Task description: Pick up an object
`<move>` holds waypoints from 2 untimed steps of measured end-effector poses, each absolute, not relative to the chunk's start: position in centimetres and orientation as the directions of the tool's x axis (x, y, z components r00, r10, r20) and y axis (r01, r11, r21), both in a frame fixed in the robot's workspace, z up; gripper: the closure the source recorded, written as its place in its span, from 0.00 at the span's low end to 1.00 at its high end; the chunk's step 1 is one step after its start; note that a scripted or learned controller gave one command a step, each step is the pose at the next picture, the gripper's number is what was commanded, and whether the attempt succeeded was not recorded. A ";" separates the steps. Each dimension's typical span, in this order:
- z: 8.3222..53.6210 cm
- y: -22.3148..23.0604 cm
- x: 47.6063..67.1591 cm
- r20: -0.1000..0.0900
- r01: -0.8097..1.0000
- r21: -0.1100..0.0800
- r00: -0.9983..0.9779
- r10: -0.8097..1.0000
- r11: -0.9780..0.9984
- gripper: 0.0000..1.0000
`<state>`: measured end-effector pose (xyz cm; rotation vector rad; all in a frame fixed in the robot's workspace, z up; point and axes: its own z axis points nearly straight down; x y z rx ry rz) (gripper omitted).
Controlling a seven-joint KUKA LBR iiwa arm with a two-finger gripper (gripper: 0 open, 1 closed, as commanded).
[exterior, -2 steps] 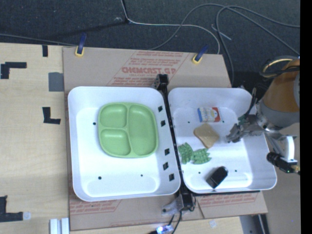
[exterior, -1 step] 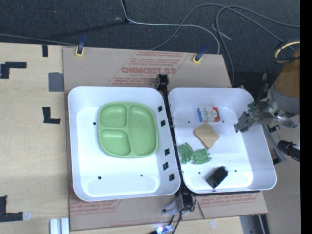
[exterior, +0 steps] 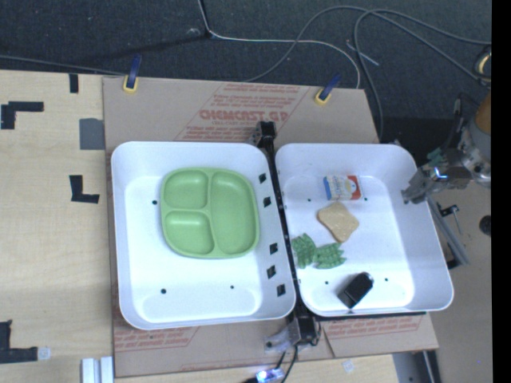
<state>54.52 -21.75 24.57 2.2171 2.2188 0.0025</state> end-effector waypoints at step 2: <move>28.4 -17.6 54.4 0.000 1.000 -0.001 -0.003 1.000 0.003 1.00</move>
